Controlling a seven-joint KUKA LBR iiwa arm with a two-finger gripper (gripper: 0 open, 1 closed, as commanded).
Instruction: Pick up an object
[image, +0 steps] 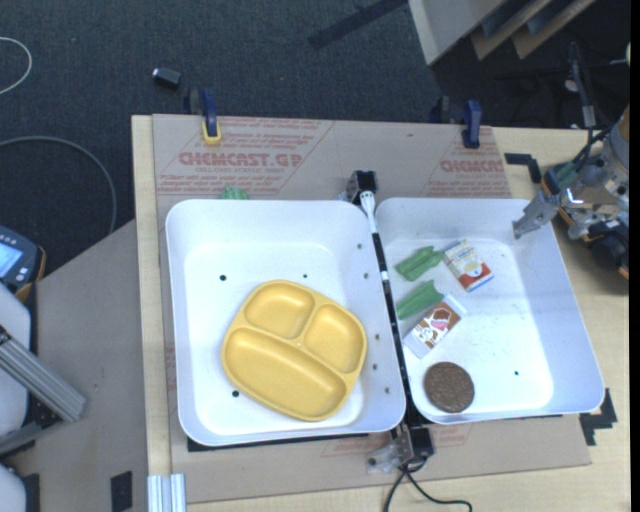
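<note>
The right bin (540, 340) holds several small items. Two green pieces lie near its left wall, one (416, 263) above the other (418, 299). A small red and white carton (467, 266) lies beside the upper one. Lower down are a flat printed packet (435, 325) and a brown round disc (449, 386). My gripper (540, 212) hangs over the bin's far right corner, well apart from all of them, with nothing seen in it.
A yellow divided plate (293, 348) lies in the left bin (200, 300). Two clamps, one (209, 118) at the left and one (471, 124) at the right, hold the board at the back. Cables and arm hardware crowd the right edge (605, 215).
</note>
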